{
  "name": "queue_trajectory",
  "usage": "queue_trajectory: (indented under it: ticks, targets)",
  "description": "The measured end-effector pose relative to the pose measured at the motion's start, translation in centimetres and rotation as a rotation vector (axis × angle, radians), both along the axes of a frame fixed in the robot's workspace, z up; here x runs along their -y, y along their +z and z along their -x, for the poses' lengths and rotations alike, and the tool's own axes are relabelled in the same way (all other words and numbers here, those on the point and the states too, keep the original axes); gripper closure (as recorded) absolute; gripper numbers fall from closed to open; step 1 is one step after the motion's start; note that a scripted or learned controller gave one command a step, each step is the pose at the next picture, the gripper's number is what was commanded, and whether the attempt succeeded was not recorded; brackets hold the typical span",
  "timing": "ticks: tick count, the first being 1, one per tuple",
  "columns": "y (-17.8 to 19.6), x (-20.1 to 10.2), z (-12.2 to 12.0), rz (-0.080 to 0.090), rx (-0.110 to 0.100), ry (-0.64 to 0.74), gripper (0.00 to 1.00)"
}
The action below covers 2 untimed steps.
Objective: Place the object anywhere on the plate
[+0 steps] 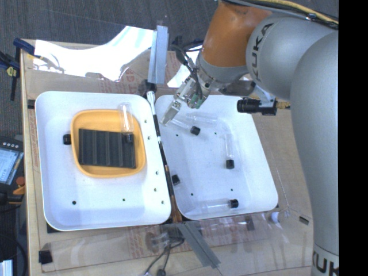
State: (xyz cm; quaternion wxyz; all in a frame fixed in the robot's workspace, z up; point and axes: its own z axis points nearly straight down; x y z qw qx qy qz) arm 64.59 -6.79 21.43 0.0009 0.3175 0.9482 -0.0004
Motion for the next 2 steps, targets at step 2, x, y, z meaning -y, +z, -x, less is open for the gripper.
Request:
queue_trajectory:
  ticks: [2]
  targets:
    - [3.6,1.3,-0.3,0.001,0.002,0.348,0.00]
